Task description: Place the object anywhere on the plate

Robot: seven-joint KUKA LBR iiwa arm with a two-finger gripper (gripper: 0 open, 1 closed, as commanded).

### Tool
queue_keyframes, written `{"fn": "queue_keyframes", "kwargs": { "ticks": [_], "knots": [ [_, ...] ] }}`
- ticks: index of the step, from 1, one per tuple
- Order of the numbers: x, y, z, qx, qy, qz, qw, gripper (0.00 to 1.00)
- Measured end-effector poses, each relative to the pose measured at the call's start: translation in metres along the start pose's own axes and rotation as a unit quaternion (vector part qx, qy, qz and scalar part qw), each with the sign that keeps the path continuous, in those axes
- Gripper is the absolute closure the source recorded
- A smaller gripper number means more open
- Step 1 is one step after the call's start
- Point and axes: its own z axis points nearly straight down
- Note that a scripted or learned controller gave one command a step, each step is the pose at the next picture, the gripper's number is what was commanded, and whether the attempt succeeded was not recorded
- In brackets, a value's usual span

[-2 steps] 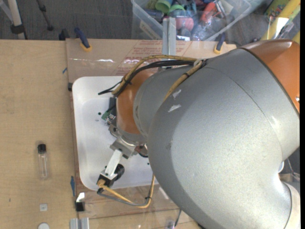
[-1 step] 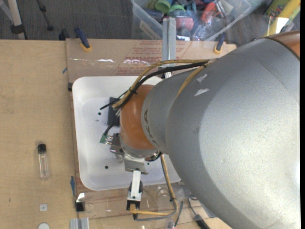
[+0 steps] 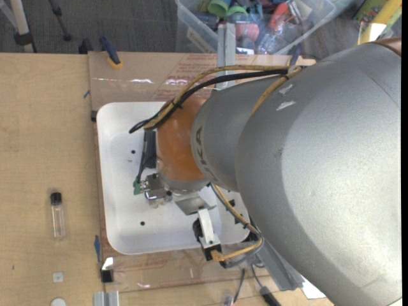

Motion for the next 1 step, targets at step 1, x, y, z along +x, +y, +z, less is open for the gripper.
{"fn": "queue_keyframes", "kwargs": {
  "ticks": [1],
  "knots": [
    [-0.0058, -0.0213, -0.0663, -0.001, 0.000, -0.266, 0.9640, 1.00]
  ]
}}
